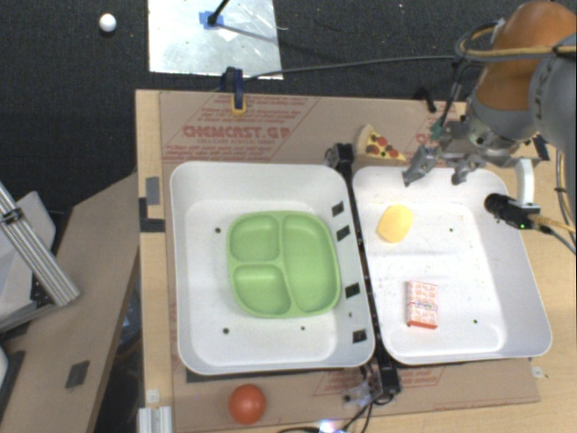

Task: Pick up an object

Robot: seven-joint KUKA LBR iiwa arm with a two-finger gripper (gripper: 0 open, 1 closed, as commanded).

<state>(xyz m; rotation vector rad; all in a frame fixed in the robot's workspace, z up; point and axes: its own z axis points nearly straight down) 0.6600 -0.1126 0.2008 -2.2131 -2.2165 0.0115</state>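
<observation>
A: How far along is the pick?

B: Barely begun, by the look of it. The gripper (439, 167) hangs over the far edge of the right bin (514, 269), and its fingers (416, 169) are spread apart with nothing between them. Nothing is lifted yet; the reach down, the closing and the raising are all left.

A: What could it take?

B: Two things lie in the right bin. The nearest to the gripper is a yellow object (395, 223), rounded and smooth, sitting in the far half of the bin, below and a little left of the fingers. Nearer the camera lies a small packet (422, 303), flat, pale with red print.

A: And the other bin?

B: The left bin (194, 242) holds a green divided tray (283, 262), flat on the floor with three compartments. On the worktop, outside the bins, a pizza-slice toy (380, 143) lies beyond the right bin's far-left corner, and an orange ball (246, 403) sits in front of the left bin.

A: Likeliest target?

B: Probably the yellow object, judging by closeness alone.
</observation>
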